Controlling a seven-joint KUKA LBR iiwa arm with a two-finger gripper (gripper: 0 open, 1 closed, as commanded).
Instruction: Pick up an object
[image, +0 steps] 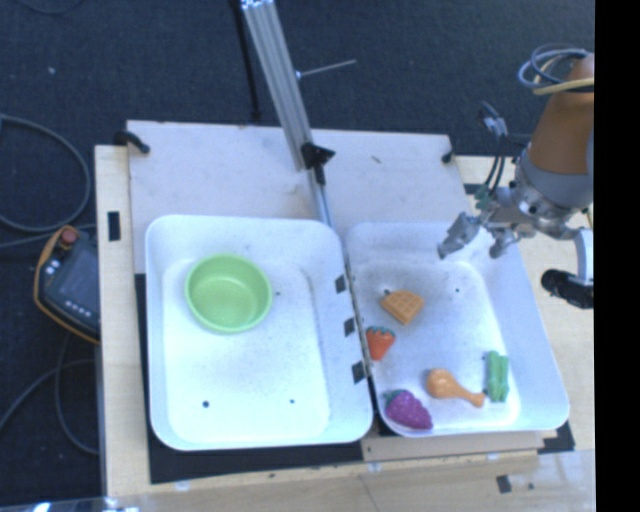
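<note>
My gripper (476, 240) hovers over the far edge of the right bin (520, 330), its two fingers spread open with nothing between them. Below it in that bin lie a tan waffle-like piece (402, 305), a red strawberry (380, 342), a purple grape bunch (408, 409), an orange drumstick (453, 387) and a green vegetable piece (496, 376). The waffle piece is the closest to the gripper, down and to the left of it.
The left bin (250, 400) holds a light green bowl (229, 292) near its far left. A slanted metal pole (285, 85) rises behind the bins. A handheld pendant (70, 285) lies off the bench at the left.
</note>
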